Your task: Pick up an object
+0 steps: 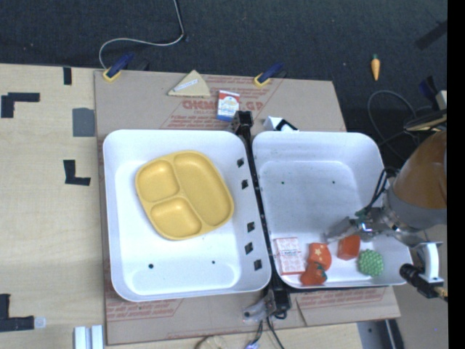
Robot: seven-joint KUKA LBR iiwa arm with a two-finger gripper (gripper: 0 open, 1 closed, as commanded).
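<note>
I'm bringing the gripper down at lower right, reaching for the tomato in the right bin (grip unclear, I cannot tell); next calls for closing squarely.

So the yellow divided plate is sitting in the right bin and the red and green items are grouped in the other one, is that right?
Not quite: the bins are swapped. The camera view shows the yellow divided plate in the left bin, while the red items and the green item are grouped in the right bin, along its near edge, close to the end effector.
</note>
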